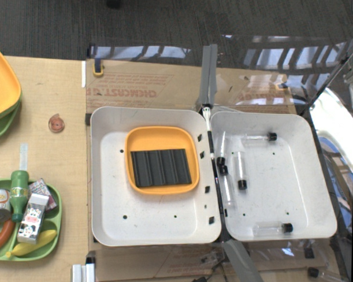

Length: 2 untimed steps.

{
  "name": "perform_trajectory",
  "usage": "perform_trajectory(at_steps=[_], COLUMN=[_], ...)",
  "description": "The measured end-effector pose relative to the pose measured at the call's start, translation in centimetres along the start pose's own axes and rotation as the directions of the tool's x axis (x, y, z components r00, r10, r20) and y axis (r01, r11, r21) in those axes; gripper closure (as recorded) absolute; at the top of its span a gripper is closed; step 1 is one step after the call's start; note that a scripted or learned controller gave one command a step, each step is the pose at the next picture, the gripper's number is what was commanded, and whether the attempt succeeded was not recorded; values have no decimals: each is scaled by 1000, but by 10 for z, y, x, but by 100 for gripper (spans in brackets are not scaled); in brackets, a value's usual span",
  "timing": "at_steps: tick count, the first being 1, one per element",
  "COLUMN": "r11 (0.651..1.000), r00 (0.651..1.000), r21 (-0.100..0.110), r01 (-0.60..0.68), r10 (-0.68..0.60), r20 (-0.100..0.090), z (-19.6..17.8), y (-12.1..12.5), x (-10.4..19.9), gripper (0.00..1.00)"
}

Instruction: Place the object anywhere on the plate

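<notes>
Where the left bin sits, a dark ribbed object rests on the plate.

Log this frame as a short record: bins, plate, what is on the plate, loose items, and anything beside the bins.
left bin: holds an orange plate
on plate: dark ridged slab, lying flat
right bin: four clear tubes with black caps, scattered
bench, left side: green tray of toy food, stacked orange and green dishes
task state: slab rests on plate
</notes>
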<state>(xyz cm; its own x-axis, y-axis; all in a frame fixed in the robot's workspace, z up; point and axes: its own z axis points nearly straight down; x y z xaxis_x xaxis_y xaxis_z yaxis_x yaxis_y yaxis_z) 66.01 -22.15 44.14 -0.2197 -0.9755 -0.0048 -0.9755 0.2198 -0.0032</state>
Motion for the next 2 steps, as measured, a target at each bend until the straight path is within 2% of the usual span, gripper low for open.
perform_trajectory(at_steps=[1, 2], r11=[961, 803], r00=[961, 803], r21=[0, -1], r01=[277, 596], r10=[-277, -596], r20=[1, 1], z=[0, 0], y=[0, 1], x=[0, -5], gripper=[100, 100])
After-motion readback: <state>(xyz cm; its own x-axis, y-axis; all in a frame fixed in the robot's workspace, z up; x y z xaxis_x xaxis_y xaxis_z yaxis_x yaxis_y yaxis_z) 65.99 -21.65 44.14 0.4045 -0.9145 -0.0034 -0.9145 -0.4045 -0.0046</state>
